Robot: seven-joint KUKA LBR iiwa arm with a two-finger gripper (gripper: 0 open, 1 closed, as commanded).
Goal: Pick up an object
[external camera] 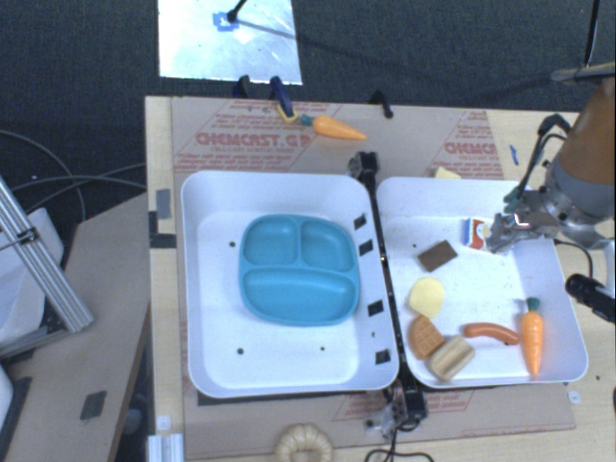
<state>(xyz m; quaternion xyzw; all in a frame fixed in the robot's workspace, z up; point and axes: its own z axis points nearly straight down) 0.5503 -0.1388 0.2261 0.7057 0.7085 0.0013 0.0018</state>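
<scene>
Two shallow white plastic bins are sitting side by side on the counter [423,128], which is wearing a sheet of printed brown cardboard.

Left bin [207,354], glossy, with rounded corners: it is holding one item, a smooth blue divided plate [296,268] with three compartments, lying flat near the middle.

Right bin [558,359], same make: it is holding seven loose items.
- One flat dark brown rectangle [438,255], matte, lying near the middle.
- One pale yellow rounded lump [427,296], smooth, just below the rectangle.
- One tan, crusty bread-like piece [424,336] below the lump.
- One beige ridged block [450,357], touching the bread-like piece at the bin's near edge.
- One reddish sausage [490,332], slim and curved, lying crosswise.
- One orange carrot [531,338] with a green top, tapered, lying just beside the sausage's right end.
- One small red, white and blue packet [474,232], lying just left of my tool.

My tool [502,235] is hanging low over the upper right part of the right bin, beside the packet; my grey arm [582,195] is reaching in from the right. I cannot tell how the tool's grip is standing, and nothing is showing in it.

Outside the bins: a second orange carrot [335,129] is lying on the cardboard behind the left bin, one pale yellow scrap [447,172] is lying just behind the right bin, and one pale braided ring [303,444] is lying at the counter's near edge. Carrots are numbering two in all.
</scene>
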